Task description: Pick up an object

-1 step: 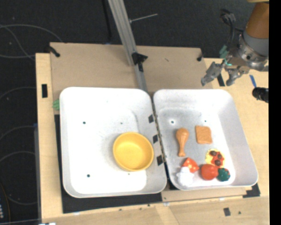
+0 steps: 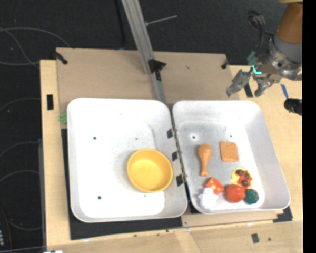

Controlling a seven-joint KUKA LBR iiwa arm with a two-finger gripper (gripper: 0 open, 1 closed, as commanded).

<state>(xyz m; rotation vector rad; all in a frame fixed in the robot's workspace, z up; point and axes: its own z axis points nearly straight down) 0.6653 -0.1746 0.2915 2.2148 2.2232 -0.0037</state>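
White plastic forms both shallow bins, which sit side by side on a tan board across the middle of the frame, their inner edges meeting near the centre.

The left bin [image 2: 95, 141] holds a single yellow bowl [image 2: 149, 169], upright, resting toward the bin's lower right corner, close to the shared edge.

The right bin [image 2: 221, 115] carries a cluster of small toy foods in its lower half. A tan drumstick [image 2: 204, 158] lies left of centre, its round end toward the top. Just to its right sits an orange-brown cracker-like square [image 2: 229, 152], apart from the drumstick. Below these, along the bin's lower edge, a white and orange-red piece [image 2: 210, 192] lies at the left, a red tomato-like item [image 2: 234, 193] beside it, and a green piece [image 2: 251, 196] touching the tomato's right side. A yellow piece with dark spots [image 2: 242, 177] rests just above the tomato. The upper half of this bin is bare.

At the upper right of the frame, the gripper [image 2: 249, 84] hangs beyond the right bin's top right corner, over the tan board. Its two fingers are spread apart with nothing between them. A teal light glows at the wrist above them.

A grey metal pole [image 2: 138, 28] slants from the top of the frame down to the seam between the bins.
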